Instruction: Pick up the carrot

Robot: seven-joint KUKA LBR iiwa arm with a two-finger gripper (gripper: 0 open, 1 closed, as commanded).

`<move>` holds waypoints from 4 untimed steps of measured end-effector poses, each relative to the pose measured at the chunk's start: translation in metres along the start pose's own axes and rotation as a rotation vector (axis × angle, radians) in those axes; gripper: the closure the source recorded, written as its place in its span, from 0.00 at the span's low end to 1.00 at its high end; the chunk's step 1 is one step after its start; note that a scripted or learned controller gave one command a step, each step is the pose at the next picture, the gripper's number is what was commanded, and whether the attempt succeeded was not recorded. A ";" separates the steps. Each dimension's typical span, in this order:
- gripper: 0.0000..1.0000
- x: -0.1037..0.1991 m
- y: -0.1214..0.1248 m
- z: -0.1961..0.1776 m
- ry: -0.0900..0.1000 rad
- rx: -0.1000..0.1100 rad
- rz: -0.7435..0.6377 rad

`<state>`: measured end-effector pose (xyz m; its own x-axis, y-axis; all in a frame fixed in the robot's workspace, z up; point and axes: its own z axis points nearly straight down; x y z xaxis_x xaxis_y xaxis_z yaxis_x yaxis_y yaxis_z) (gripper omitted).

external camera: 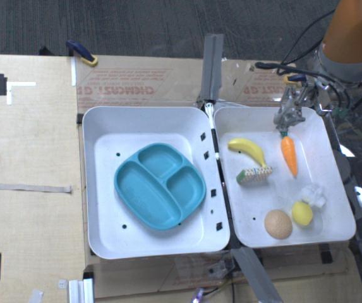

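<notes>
Hand (288, 115) hovers at the upper right, just above the carrot's (289, 156) green top; whether it's apart or together, can't tell. Carrot lies in the right bin (338, 188), right of the banana (247, 149). Approach step, by the look: next, drop squarely over the carrot and close.

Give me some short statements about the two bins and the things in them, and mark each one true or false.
1. The carrot lies in the right bin. True.
2. The blue plate is in the same bin as the banana. False: the plate is in the left bin, the banana in the right one.
3. The gripper is above the carrot's green end. True.
4. The lemon rests on the blue plate. False: it lies in the right bin, beside the egg.
</notes>
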<state>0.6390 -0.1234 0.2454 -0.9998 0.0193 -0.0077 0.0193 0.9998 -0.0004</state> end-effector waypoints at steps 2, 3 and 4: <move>1.00 0.094 -0.046 0.151 0.003 0.000 -0.287; 0.00 0.094 -0.046 0.151 0.002 0.000 -0.287; 0.00 0.057 -0.076 0.152 0.001 -0.009 -0.469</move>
<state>0.5820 -0.1981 0.0933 -0.9005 -0.4348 -0.0077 -0.4348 0.9005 0.0048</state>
